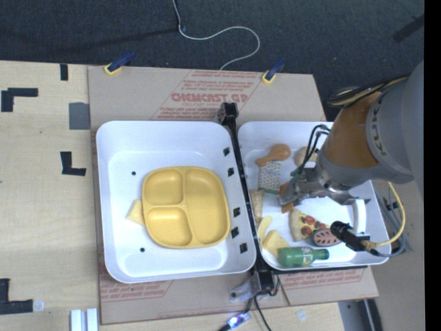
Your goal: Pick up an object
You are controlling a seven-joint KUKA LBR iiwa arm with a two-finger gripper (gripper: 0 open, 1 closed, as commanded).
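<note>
My gripper [293,197] was positioned low inside the right bin [375,205], near the middle of its floor, with my arm [372,140] reaching in from the right edge. Whether it was open or closed could not be determined from this angle, and nothing could be seen held in it.

Right bin contents were as follows. A chicken drumstick [274,153] lay near the far wall, just above my gripper. A grey grater-like piece [271,177] lay directly to the left of my gripper, close to it. A pizza slice [304,223] lay just below my gripper. A round red-and-dark piece [322,237] sat beside the pizza slice, toward the near wall. A green bottle [302,256] lay on its side along the near wall. A yellow cheese wedge [273,241] lay just above the bottle, near the divider between the bins.

Left bin [114,185] contents were as follows. A yellow divided plate [186,207] sat flat at the centre. A pale yellow wedge [134,212] protruded from under the left edge of the plate.

Both bins rested on a cardboard sheet [200,95].
</note>
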